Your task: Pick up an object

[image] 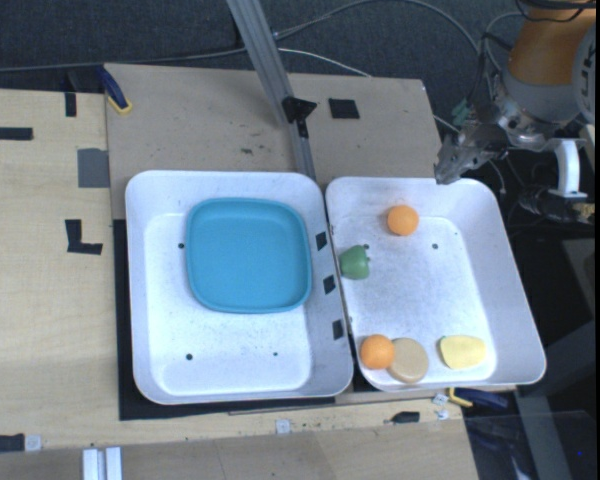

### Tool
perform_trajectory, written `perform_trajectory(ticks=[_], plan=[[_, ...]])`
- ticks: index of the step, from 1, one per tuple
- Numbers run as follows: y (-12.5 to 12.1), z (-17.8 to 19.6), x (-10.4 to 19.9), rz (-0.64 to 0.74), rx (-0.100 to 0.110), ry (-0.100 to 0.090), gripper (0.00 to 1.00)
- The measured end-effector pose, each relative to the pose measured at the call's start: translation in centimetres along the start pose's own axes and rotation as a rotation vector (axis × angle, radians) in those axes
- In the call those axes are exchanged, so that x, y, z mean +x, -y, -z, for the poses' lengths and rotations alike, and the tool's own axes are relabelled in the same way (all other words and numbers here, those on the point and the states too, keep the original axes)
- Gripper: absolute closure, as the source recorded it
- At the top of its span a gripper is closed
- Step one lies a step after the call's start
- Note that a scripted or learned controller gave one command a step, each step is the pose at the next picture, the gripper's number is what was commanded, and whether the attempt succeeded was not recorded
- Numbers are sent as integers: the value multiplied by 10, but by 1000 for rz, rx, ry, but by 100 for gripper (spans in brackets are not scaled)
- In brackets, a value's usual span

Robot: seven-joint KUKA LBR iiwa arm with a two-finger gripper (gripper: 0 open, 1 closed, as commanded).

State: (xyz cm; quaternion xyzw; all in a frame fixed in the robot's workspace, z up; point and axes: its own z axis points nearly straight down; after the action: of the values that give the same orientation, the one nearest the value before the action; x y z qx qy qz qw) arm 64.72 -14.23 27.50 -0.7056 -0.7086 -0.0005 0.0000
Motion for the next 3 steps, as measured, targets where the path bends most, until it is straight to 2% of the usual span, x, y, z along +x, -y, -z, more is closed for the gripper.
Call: perform_trajectory(ticks=[2,3], plan=[[1,-30,114,0,2,0,100],[6,-25,162,0,1,0,100]])
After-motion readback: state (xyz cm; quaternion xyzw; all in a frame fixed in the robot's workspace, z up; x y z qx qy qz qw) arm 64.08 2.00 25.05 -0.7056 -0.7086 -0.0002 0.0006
